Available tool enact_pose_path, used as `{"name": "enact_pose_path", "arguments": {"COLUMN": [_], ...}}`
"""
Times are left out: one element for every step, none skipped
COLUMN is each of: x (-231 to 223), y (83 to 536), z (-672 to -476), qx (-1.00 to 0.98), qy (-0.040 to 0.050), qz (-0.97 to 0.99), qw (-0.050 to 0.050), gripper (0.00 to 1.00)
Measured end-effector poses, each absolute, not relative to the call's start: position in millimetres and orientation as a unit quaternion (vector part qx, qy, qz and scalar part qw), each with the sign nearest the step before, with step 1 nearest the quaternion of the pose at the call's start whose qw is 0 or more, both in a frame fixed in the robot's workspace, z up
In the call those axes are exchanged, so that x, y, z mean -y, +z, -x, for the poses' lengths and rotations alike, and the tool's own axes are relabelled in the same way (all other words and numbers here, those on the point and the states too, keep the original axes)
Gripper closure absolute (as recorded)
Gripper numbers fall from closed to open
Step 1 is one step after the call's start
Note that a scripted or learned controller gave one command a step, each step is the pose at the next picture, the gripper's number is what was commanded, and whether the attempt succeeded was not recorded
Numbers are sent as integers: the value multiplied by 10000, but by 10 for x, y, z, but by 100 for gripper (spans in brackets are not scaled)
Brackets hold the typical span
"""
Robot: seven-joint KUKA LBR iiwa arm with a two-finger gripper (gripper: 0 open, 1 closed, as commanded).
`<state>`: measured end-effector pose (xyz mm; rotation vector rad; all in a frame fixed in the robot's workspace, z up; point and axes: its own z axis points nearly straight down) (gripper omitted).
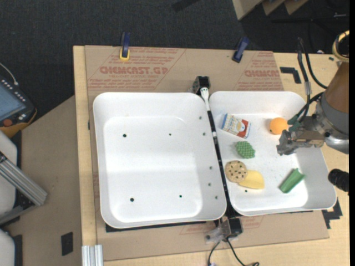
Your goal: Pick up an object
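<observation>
My arm (338, 107) runs off the frame's right edge, only its wrist end visible. My gripper (289, 143) is a dark blur above the right bin (266, 206), fingers indistinct. Carton (236, 126) lettering is unreadable.

Both bins (150, 165) (310, 187) look like smooth white plastic with a mild gloss. They sit on a matt brown cardboard sheet (166, 65) printed in red and held at its far edge by two clips (125, 47) (240, 49). The gripper (289, 143) looks like dull grey metal. In the right bin, the carton (236, 125) looks like printed paper, the ball (277, 126) is smooth orange, the green lump (244, 149) is bumpy and matt, the cookie (236, 171) is rough and speckled, the yellow piece (253, 180) is smooth, and the green block (291, 181) looks like slightly shiny plastic. The floor beyond the bench looks like dark, coarse carpet (66, 15).
</observation>
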<state>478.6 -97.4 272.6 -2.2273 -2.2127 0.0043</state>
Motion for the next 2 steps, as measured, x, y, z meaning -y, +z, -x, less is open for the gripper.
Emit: {"name": "enact_pose_path", "arguments": {"x": [-20,420], "y": [2930,2988], "z": [-4802,-4795], "qx": [7110,7058], "qy": [-23,-4], "qz": [7032,7084], "qw": [-7,-19], "gripper": [100,100]}}
